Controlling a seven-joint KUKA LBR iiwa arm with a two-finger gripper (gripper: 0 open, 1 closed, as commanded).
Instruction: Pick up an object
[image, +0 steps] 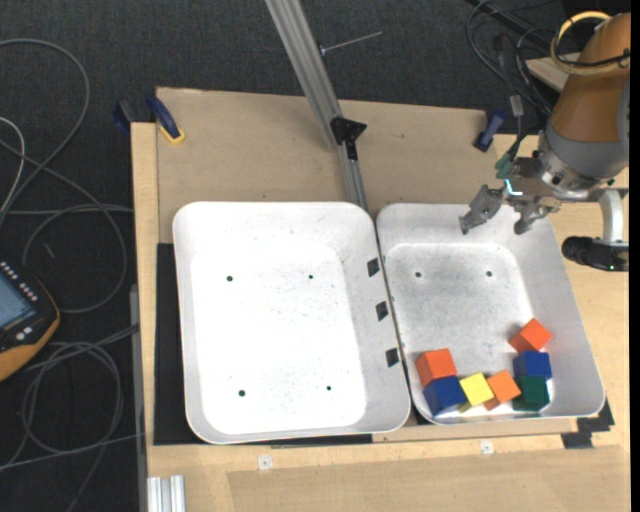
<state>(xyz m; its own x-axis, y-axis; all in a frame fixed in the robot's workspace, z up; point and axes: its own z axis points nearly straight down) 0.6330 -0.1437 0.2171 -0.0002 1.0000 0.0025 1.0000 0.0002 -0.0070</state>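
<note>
Claw (505, 212), spread and holding nothing, over right bin's (560, 275) far edge; blocks (483, 379) crowd the near edge, risking a fouled grasp.

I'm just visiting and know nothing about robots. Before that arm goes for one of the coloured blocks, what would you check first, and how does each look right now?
1. Gripper spread open, nothing between its fingers: ok.
2. Blocks present in the right bin: ok, clustered at its near edge.
3. Gripper above a block: not ok, it hovers at the bin's far rim.
4. An easy target: ok, the orange block sits slightly apart.
5. Room around the yellow block: not ok, neighbours crowd it.
</note>
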